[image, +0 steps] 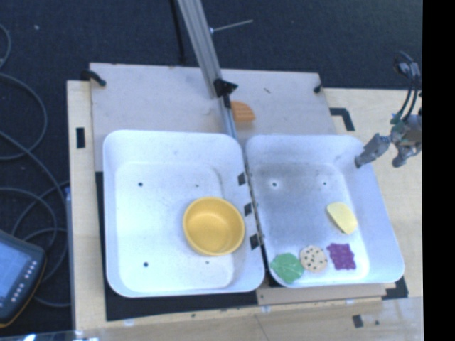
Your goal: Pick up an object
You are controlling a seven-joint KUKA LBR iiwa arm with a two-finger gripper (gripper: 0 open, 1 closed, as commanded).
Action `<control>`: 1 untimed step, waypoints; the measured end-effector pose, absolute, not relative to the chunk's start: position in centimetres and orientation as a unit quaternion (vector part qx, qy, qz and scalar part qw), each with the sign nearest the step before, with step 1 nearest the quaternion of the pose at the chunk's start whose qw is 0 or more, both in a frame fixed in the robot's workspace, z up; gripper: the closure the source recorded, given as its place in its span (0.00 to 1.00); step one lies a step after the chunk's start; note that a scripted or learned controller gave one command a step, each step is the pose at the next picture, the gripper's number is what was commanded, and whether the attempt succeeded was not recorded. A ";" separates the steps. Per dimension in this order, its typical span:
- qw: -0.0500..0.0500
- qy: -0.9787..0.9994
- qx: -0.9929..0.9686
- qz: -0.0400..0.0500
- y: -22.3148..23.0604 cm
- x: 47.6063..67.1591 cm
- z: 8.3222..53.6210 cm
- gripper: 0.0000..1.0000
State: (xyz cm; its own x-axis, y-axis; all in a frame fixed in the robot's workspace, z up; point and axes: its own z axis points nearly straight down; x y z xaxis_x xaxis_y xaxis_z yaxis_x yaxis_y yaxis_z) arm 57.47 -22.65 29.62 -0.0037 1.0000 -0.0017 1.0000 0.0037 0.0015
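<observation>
1. The two-finger metal gripper hangs at the right edge of the scene, above the far right corner of the right shallow white plastic bin. I see two grey prongs standing apart, with nothing between them, so I judge the gripper to be spread and holding nothing.

2. The task names no special thing. The nearest candidate is the pale yellow wedge-shaped piece, which lies on the floor of the right bin, on its right side.

3. This wedge lies toward the near side and a little to the left of the gripper, well apart from it. Its long axis runs at a slant, from far-left to near-right. In my judgement the gripper must travel nearward and descend, with its fingers turned across this slanting axis.

4. Along the near wall of the same bin three more small things lie in a row: a green round flat piece, a tan round cookie with dark dots, and a purple bumpy piece like grapes. The green piece and the cookie seem to touch.

5. In the left shallow white plastic bin a yellow round plastic bowl stands upright, far from the gripper.

6. A small orange thing lies on the board behind the bins.
</observation>
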 end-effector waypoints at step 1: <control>0.001 0.709 0.706 0.000 -22.7 57.5 29.6 0.00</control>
State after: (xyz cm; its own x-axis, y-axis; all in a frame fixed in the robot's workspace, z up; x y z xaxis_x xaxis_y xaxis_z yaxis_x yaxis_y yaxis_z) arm 57.46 -22.66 29.63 -0.0041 1.0000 -0.0022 1.0000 0.0041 0.0012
